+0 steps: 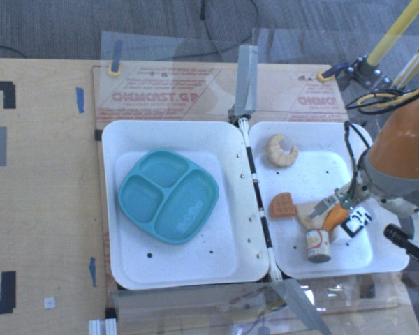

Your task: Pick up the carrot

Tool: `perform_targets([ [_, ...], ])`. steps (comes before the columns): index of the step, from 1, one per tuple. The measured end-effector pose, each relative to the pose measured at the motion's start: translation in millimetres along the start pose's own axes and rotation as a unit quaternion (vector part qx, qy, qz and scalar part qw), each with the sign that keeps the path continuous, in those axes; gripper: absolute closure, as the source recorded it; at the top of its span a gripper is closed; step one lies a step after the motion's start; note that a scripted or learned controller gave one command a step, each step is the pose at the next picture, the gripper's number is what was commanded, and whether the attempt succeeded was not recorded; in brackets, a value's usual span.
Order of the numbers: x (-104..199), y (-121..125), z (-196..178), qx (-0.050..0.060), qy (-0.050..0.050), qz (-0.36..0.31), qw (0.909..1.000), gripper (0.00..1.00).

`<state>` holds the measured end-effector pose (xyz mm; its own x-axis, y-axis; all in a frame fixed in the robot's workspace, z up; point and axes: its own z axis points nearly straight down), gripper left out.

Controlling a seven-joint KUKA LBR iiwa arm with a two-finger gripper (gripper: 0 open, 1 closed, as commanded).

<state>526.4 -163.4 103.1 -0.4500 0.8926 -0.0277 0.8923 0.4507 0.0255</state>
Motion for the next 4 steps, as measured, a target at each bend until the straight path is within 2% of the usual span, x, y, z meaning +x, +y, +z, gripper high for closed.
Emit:
perform_targets([
  [1, -0.1, 2.9, -11.5, -0.004, 0.0, 0.001, 1.0, 1.0],
  [2, 81.6, 28.1, -83.3, 0.012, 0.013, 0.037, 0.9992, 1.0],
  [3, 56.0, -21.8, -80.6, 0.016, 0.012, 0.202, 0.9791, 1.0],
  [4, 59.5, 8.9, 0.5, 0.004, 0.004, 0.267, 0.9638, 1.0],
])
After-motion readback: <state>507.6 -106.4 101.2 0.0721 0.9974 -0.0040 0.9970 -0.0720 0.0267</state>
